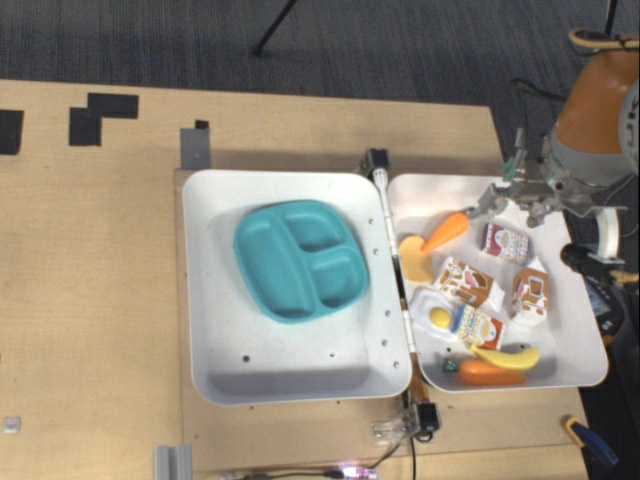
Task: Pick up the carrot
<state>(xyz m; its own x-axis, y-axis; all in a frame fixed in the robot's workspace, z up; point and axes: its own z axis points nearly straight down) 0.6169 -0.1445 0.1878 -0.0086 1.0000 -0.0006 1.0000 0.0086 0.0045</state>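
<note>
**Carrot lies in the right bin, just left of the pincer**

Seen from above at a slant, a wooden tabletop (90, 268) carries two shallow white bins side by side. The left bin (220, 368) holds a teal divided plate (300, 258), lying flat near its middle.

The right bin (585, 363) is crowded. The carrot (446, 232) lies in its upper left part, tilted, its thick end up and to the right and its narrow end down and to the left. That lower end touches a round yellow-orange piece (411, 251) beside the bin's left wall.

The grey arm (600, 108), with its orange band, comes in from the right edge. Its pincer (520, 196) sits over the bin's upper right area, above a small white and red carton (505, 241). The carrot is to the left of the pincer and slightly lower in the view, near it but apart from it. Nothing can be seen between the fingers; how far they are spread cannot be told, as the metal parts blur together.

Lower in the right bin lie two brown and white cartons (465, 283), (530, 295), a fried egg toy (437, 317), a banana (507, 356) and a second orange vegetable (490, 373) along the bottom wall.
</note>
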